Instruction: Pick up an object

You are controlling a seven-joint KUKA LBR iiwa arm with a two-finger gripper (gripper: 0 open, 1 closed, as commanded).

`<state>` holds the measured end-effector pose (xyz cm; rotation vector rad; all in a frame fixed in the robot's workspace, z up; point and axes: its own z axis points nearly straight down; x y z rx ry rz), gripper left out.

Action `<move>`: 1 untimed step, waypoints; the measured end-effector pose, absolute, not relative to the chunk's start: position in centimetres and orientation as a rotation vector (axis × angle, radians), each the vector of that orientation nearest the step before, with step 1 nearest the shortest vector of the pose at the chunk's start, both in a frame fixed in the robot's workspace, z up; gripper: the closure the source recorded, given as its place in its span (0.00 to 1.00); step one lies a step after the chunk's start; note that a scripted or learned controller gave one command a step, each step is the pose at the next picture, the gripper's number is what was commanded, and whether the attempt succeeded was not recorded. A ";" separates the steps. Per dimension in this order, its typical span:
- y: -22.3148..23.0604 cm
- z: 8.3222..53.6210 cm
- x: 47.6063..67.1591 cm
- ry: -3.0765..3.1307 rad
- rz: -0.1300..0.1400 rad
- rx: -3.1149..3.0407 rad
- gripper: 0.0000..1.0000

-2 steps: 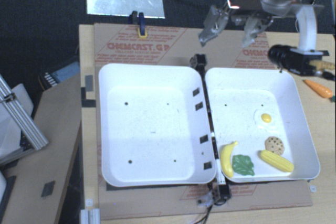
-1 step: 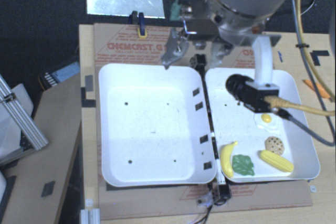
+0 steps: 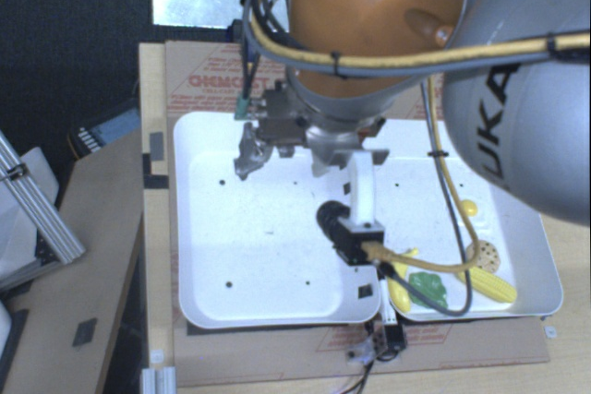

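White plastic left bin [image 3: 231, 281] lies under the pincer [image 3: 277, 157], whose grip state cannot be told. Yellow and green objects [image 3: 443, 286] sit in the right bin [image 3: 540, 281], to its right. Cardboard covers the tabletop [image 3: 199, 78]; dark floor surrounds.

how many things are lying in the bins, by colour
yellow: 3, a corn cob, a piece by the cable, another beside the green one
green: 1
tan: 1, a dotted disc
total: 5, partly hidden by the arm
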<state>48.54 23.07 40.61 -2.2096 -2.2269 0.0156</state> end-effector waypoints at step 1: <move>22.9 42.5 48.7 -2.228 -0.006 -2.216 1.00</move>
